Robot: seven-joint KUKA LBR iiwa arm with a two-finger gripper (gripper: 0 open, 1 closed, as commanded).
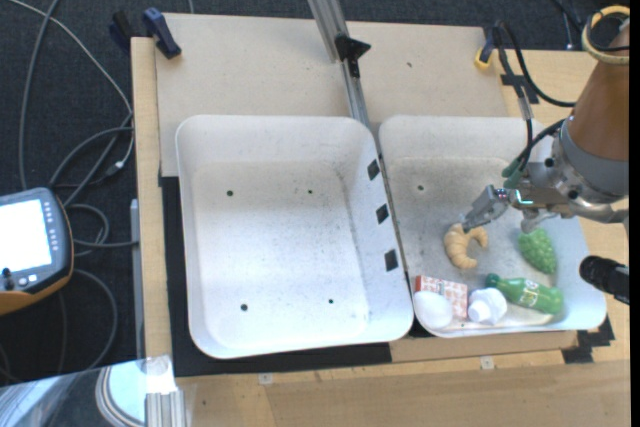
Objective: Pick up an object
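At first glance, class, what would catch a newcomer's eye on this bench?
The grey arm's gripper hangs low in the right bin, just above a tan croissant. Beside it lie green grapes, and a green bottle lies along the near wall. The left bin is speckled with dark flecks.

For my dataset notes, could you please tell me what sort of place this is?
Probably a robotics lab grasping bench: two white bins clamped to a board, a gripper above toy food such as a croissant, and a teach pendant among floor cables.

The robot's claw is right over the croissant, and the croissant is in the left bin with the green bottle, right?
Not quite: the camera view shows the croissant in the right bin, not the left. The gripper is just above it, and the green bottle is there too.
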